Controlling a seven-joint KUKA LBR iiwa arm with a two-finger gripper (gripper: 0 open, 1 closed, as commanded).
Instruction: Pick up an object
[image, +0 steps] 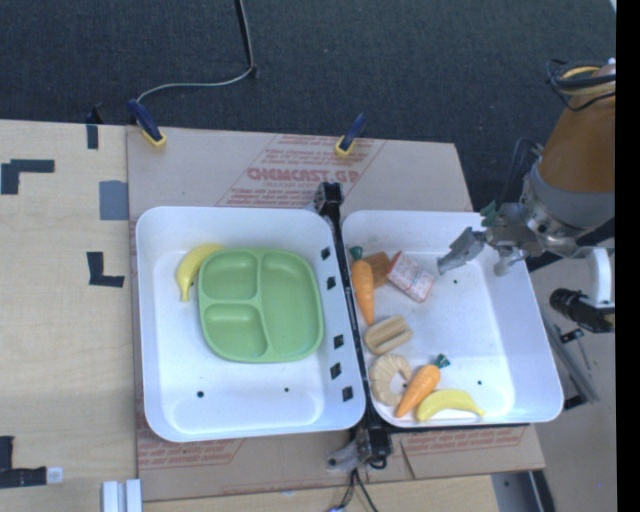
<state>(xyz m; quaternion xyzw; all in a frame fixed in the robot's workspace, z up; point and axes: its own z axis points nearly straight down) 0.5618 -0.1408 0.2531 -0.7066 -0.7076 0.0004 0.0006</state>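
Not much done yet imo. The grey two-finger gripper (468, 250) hangs open with nothing in it at about 1 o'clock over the right white bin (520, 330); the nearest grab, a pink-and-white packet (411, 277), lies at its 8 o'clock, untouched.

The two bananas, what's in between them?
Going from the left-bin banana to the right-bin banana in the camera view, you cross the green tray, the bins' black-clipped middle walls, then a cookie and a carrot.
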